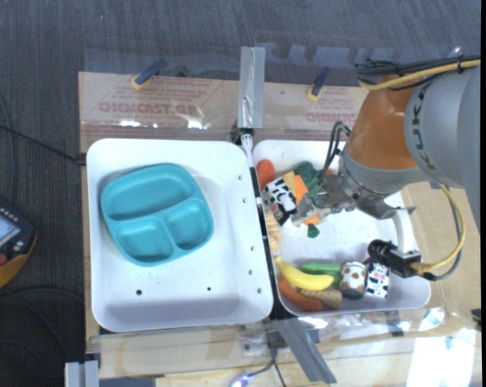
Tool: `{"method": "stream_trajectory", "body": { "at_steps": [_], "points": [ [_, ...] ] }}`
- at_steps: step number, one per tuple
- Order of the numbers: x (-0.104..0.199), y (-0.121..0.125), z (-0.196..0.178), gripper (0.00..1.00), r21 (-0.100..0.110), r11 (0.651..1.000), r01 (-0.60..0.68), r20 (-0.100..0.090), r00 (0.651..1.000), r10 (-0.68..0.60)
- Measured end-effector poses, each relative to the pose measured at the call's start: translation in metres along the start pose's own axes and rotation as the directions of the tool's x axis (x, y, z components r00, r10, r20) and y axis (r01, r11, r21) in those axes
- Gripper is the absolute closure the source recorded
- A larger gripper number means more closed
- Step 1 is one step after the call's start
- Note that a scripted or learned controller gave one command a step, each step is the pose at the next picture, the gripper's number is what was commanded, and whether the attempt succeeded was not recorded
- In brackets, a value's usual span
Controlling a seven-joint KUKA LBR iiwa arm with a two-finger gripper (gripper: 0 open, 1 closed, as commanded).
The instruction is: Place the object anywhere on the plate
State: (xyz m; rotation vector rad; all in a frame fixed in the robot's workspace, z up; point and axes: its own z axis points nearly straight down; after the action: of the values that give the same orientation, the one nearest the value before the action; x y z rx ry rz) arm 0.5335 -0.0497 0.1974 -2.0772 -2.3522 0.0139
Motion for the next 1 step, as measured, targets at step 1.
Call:
{"method": "stream_trajectory", "body": {
  "at_steps": [1],
  "points": [
    [0.1016, 0.0581, 0.0089, 1.00, 0.001, 1.000, -0.024, -0.001, 1.000, 0.024]
  ]
}}
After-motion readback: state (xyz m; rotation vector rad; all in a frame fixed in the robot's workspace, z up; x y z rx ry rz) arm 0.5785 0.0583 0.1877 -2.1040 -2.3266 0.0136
